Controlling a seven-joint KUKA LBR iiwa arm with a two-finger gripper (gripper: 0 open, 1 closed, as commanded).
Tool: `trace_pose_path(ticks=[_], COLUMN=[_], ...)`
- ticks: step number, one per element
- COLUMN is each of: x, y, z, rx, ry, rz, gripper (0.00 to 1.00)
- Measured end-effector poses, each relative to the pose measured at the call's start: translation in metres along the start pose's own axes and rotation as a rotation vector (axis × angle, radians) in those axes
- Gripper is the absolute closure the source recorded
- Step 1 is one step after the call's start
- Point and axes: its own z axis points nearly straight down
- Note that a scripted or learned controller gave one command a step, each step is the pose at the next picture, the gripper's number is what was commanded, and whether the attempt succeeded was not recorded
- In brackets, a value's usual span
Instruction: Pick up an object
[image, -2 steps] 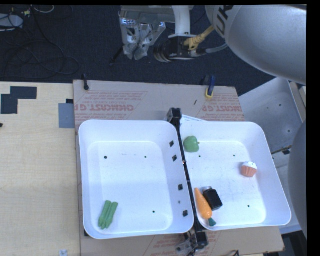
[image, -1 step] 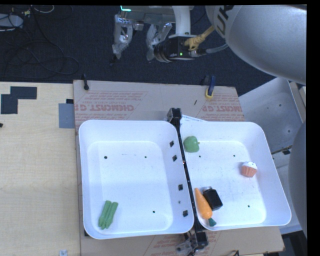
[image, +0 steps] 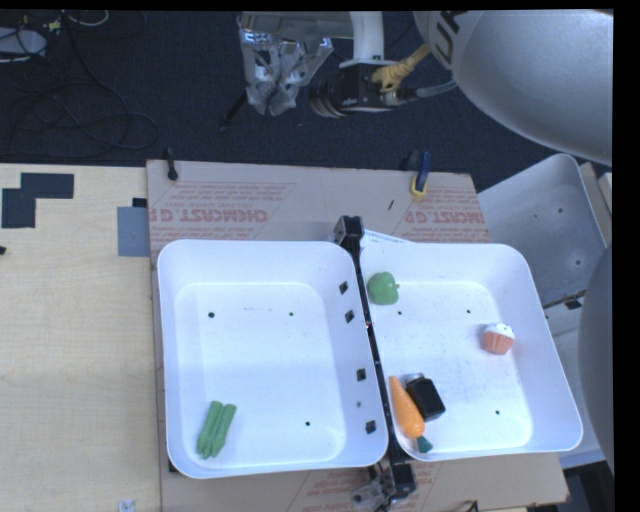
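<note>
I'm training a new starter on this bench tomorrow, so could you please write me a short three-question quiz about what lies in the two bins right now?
1. True or false: the green bean pods lie in the same bin as the toy carrot.
2. Which item touches the carrot? A) cupcake B) small black block C) green pepper
3. Fill in: the gripper hangs above the ____ edge of the bench, away from both bins.

Key:
1. False; the pods are in the left bin, the carrot in the right bin.
2. B
3. far
</note>
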Motion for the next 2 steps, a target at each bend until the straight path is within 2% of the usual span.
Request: trace_pose_path(ticks=[1, 2], x=[-0.0004, 0.0019], y=[0.0001, -0.0004], z=[0.0003, -0.0089], rx=[0.001, 0.002], ry=[0.000, -0.001], rz=[0.000, -0.006], gripper=[0.00, 1.00])
